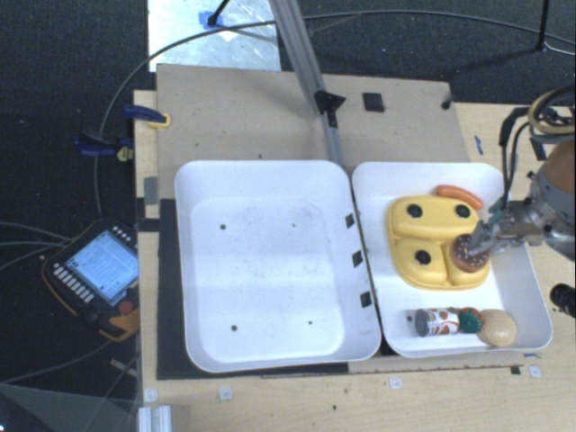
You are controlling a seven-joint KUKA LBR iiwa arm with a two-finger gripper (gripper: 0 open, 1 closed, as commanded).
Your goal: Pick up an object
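The right bin (531, 304) holds a yellow moulded piece (430, 241) with black dots. An orange sausage-shaped toy (459, 193) lies at its far edge. A small brown round object (466, 255) rests on the yellow piece's right side. My gripper (479, 241) comes in from the right and is low over that brown object, partly covering it. Near the front wall of the bin lie a red-and-white can (438, 322) on its side, a small green item (470, 320) and a beige ball (498, 328).
The left bin (261, 259) stands beside the right one, with their rims meeting in the middle. A grey pole (301, 48) slants over the back of the bench. A handheld pendant (94, 273) and cables lie off the bench to the left.
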